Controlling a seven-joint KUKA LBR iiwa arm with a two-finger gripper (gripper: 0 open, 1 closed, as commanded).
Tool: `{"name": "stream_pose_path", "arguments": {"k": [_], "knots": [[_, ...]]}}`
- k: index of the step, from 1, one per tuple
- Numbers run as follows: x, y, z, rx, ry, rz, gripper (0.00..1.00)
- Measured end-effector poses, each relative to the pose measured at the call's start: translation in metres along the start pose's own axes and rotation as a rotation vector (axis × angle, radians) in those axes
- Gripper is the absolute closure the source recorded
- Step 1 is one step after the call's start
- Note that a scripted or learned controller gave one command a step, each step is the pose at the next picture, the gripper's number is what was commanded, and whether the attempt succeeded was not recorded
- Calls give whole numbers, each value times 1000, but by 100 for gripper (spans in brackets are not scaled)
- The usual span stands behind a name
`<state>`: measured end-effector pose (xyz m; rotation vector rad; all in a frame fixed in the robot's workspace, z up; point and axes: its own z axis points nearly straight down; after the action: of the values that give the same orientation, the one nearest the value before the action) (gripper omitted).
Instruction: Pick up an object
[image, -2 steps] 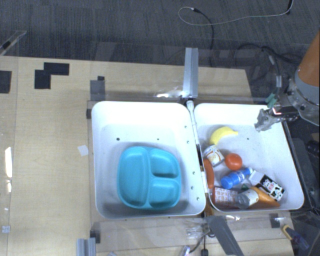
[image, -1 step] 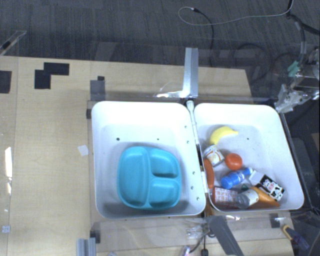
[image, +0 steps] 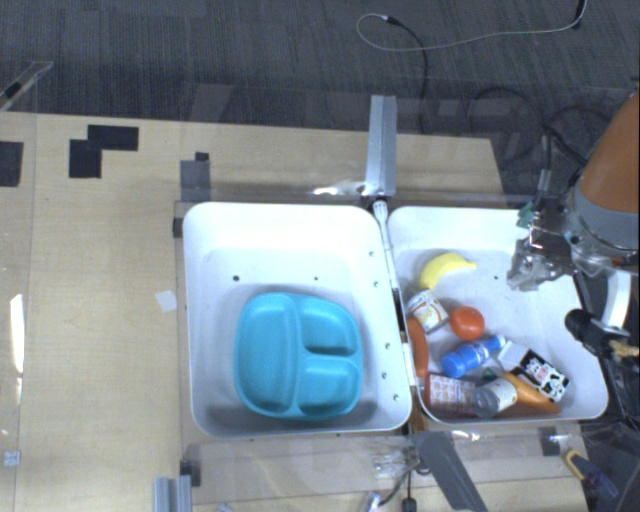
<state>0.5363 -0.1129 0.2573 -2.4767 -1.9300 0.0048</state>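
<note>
We see gripper (image: 528, 268) over right bin (image: 500, 225), near far right corner; cannot tell its state. Below it: banana (image: 446, 268), tomato (image: 467, 322), blue bottle (image: 468, 356), clustered toward near wall. Blue divided tray (image: 298, 352) lies in left bin (image: 280, 228).

No legible text, small jar's label (image: 428, 312) and flat packet's print (image: 452, 396) too blurred

The pale wooden worktop (image: 100, 330) bears two shallow white bins touching side by side: the left bin (image: 205, 300) and, right of it, the right bin (image: 500, 225).
</note>
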Motion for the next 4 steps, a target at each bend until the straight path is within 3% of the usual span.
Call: {"name": "stream_pose_path", "arguments": {"k": [1, 2, 3, 4], "knots": [[13, -54, 50, 1, 0, 202, 100], [18, -54, 10, -2, 0, 264, 100], [61, -66, 77, 2, 0, 341, 100], [76, -60, 76, 0, 1, 373, 100]]}}
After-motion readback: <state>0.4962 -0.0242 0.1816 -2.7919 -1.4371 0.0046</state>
